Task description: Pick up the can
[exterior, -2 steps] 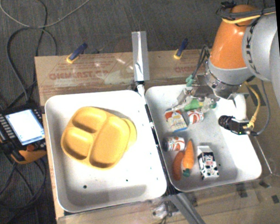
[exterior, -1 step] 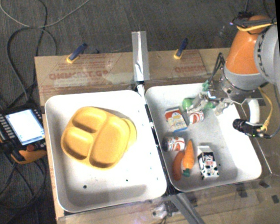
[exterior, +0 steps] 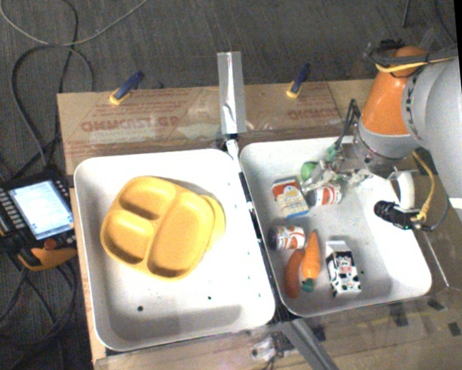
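**Can lies on its side in right bin; gripper low over the clutter just above it**

Can [exterior: 288, 237], red and white, lies on its side in the right bin [exterior: 389, 266], near the bin's left wall. It sits just below a small carton [exterior: 290, 198] and is touching or nearly touching the top of the carrot [exterior: 302, 267]. Lying flat it may roll, so a grip across the body looks like the safer bet.

A 2nd red-and-white cylinder [exterior: 327, 196] lies to the upper right, just beside the carton. It may be a can too, but it's too small to say for sure. The gripper [exterior: 337, 175] hangs right by that one, with a green item [exterior: 310, 169] next to it. The arm comes in from the right, so this cluster is the nearest reach, which prob. explains why the gripper is there and not over the lower can.

Tool state: can't tell whether it is open or closed, since the tip blends into the objects below it. Nothing is visibly lifted, so I'd judge the pick as not yet made.

Cow-print carton [exterior: 343, 272] stands right of the carrot, apart from both cylinders. Left bin [exterior: 91, 250] holds only a yellow divided tray [exterior: 163, 226], well apart from the work.

Risk: items are packed close, so a descent could nudge the carton or the green item instead of getting a clean grip.
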Motion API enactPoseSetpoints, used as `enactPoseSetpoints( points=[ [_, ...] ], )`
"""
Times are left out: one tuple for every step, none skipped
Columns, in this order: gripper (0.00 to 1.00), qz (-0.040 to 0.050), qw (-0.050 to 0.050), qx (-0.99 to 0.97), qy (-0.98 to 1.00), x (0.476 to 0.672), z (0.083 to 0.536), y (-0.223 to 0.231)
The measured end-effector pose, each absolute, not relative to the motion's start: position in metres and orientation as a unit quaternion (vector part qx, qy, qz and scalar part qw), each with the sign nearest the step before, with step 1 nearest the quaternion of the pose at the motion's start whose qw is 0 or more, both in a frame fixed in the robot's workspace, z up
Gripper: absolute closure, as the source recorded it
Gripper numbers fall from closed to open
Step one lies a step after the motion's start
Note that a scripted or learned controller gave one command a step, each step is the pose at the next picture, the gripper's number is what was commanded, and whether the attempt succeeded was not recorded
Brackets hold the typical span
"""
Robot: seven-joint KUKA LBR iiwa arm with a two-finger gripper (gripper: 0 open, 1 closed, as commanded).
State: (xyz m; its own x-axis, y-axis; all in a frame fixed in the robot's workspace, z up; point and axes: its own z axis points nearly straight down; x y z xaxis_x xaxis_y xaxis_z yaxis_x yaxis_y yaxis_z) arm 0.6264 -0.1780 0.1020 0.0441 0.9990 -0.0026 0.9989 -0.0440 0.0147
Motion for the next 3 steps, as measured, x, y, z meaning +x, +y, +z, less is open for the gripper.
enactPoseSetpoints(
  points=[
    [0.0, 0.0035, 0.005, 0.731, 0.683, 0.6326, 0.0895, -0.1838],
    [1.0, 0.0022, 0.006, 0.73, 0.684, 0.6329, 0.0993, -0.1838],
    [0.0, 0.0018, 0.006, 0.73, 0.684, 0.6328, 0.0993, -0.1839]
  ],
)
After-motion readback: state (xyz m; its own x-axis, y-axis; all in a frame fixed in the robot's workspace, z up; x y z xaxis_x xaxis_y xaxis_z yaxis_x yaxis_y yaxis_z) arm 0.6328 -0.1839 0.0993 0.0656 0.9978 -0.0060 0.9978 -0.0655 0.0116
